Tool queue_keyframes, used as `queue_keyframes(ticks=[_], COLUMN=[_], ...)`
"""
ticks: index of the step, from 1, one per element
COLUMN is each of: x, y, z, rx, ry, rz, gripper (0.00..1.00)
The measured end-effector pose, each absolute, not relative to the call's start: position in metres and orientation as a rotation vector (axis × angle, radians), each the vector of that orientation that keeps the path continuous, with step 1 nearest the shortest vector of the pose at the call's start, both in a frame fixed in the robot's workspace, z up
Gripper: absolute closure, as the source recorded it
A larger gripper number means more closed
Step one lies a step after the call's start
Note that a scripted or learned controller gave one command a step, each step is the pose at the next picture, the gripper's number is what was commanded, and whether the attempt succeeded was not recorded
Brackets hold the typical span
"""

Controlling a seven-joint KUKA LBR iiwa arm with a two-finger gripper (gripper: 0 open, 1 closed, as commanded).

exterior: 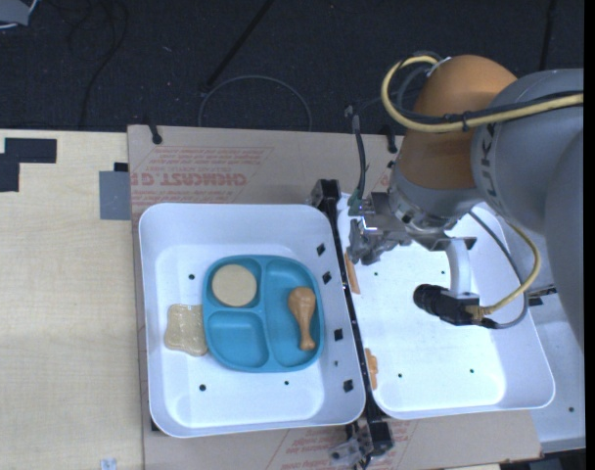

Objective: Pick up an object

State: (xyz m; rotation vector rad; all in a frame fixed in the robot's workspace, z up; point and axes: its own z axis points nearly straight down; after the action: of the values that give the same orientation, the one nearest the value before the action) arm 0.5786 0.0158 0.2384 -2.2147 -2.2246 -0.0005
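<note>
A blue divided tray [241, 346] lies in the left bin [170, 399]. A round tan patty [233, 284] sits in its upper left compartment and a toy drumstick [304, 315] in its right one. A pale toast piece [185, 329] rests on the bin floor against the tray's left side. My gripper [364, 239] hangs low over the upper left corner of the right bin [444, 380], close to the divider. A small orange piece [352, 270] lies just below it along the divider.
Another small orange piece [372, 367] lies at the right bin's lower left edge. A black connector with a yellow cable [448, 304] hangs over the middle of the right bin. The arm's grey and orange body [474, 116] covers the bin's upper right.
</note>
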Motion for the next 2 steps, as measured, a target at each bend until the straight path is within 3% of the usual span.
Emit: queue_keyframes(ticks=[2], x=[0.618], y=[0.105], z=[0.234], rx=[-2.217], ry=[-2.224], rz=[0.0], gripper=[1.0])
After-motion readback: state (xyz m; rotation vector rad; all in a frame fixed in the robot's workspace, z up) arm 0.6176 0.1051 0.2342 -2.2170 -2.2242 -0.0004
